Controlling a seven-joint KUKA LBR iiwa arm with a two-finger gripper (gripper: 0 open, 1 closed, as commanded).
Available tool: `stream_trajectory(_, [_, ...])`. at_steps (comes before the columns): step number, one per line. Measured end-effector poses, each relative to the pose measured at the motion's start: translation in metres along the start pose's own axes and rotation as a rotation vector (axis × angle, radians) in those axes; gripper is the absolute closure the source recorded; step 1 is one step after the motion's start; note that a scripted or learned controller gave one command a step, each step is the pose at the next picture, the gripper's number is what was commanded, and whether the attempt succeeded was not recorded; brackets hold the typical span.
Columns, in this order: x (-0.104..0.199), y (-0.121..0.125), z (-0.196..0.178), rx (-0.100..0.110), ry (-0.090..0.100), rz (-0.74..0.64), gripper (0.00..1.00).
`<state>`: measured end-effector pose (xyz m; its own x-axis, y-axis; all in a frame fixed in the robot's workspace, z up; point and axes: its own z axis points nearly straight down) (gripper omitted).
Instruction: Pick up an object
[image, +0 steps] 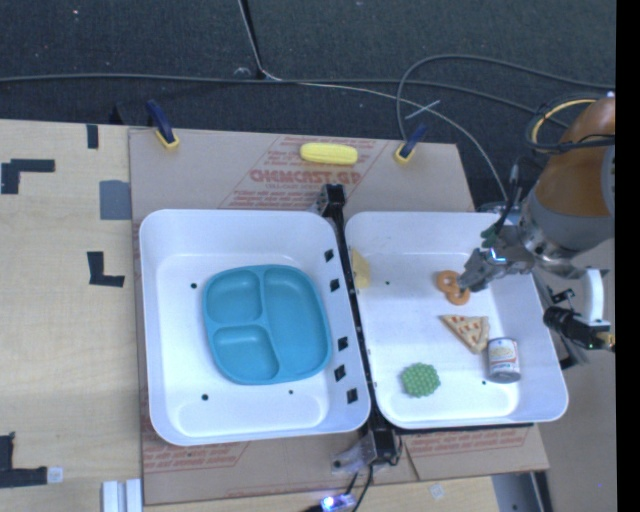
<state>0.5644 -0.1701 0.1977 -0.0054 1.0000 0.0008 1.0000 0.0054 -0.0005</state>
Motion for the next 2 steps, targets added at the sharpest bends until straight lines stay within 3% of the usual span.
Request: stream_trajectory(2, [0.106, 0.02, 0.007, 0.0, 0.001, -0.001, 1.0])
